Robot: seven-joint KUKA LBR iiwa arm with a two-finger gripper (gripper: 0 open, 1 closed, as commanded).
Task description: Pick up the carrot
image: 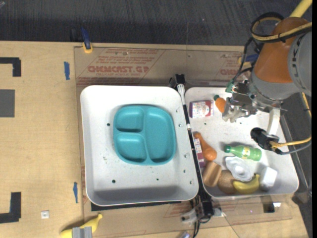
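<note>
tray (pixel 145 134) in left bin (pixel 94 133), carrot (pixel 220 103) right

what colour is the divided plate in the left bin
Teal, a blue-green. The divided plate shows plainly in the camera view, lying in the left bin.

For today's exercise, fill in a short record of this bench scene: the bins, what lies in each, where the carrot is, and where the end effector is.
left bin: holds a teal divided plate
right bin: holds mixed toy food, including a green bottle and a banana
carrot: near the right bin's far edge, beside the end effector
end effector: low over the right bin's far part
grasp: cannot tell
</note>
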